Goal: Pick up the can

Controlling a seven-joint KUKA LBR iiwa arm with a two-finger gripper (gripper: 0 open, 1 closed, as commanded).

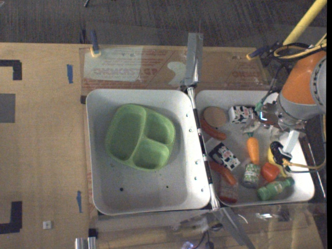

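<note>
While the jaws [258,122] hover, the can [251,174] lies apart, nearer the camera.

Divided tray [140,137] sits in left bin [104,191]. Right bin [306,191] holds the can [251,174], with a carrot [253,150] behind it and a bottle [274,189] to its right.

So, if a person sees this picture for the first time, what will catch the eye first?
Probably the green divided plate, lying alone in the left bin. Next, the arm's orange band at the right edge, above the crowded right bin, where a carrot, a green bottle and the small can lie close together.
</note>
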